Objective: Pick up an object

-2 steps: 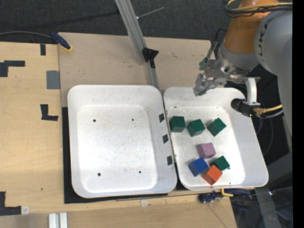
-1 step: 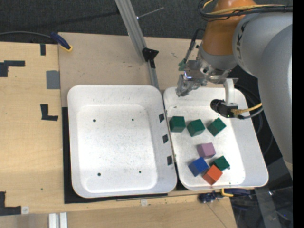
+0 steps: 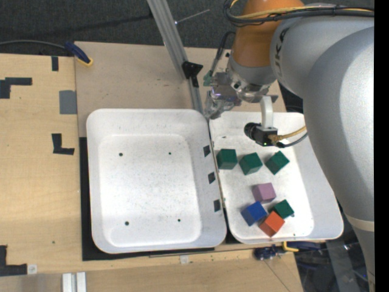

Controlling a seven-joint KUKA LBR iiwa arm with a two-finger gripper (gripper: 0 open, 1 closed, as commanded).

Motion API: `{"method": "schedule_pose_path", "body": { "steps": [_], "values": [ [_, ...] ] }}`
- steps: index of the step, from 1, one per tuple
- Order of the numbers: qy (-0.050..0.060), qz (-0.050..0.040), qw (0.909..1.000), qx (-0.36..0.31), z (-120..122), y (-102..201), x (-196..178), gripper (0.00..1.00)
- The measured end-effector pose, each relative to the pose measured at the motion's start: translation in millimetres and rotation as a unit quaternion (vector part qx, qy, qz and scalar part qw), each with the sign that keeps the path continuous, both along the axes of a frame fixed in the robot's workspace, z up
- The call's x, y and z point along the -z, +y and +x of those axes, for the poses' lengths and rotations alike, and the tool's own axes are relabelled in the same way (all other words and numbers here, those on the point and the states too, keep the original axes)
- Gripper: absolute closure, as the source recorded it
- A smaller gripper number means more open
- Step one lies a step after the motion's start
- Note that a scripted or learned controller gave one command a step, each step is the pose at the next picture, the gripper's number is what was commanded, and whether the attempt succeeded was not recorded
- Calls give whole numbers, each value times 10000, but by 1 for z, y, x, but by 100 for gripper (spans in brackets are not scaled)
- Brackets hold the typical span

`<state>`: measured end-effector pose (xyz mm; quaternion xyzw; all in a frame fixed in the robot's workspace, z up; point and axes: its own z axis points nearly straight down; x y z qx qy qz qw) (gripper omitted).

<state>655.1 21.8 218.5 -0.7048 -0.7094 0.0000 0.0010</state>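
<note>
Hovering end effector (image 3: 222, 102) at the far rim of the right bin (image 3: 322, 224), honestly can't tell its state. Blocks sitting loose in that bin: three green (image 3: 250, 163) in a row, purple (image 3: 264, 191), then blue (image 3: 254, 212), another green and orange (image 3: 273, 223) touching. Probably risking a bad grab in that tight cluster, nudging neighbours instead.

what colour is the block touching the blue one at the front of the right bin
Orange-red: the block sits against the blue block, seen clearly in the camera view.
</note>
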Motion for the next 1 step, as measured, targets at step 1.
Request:
{"method": "schedule_pose_path", "body": {
  "steps": [1],
  "values": [
    [-6, 4, 10000, -6, 12, 62, -5, 100]
  ]
}}
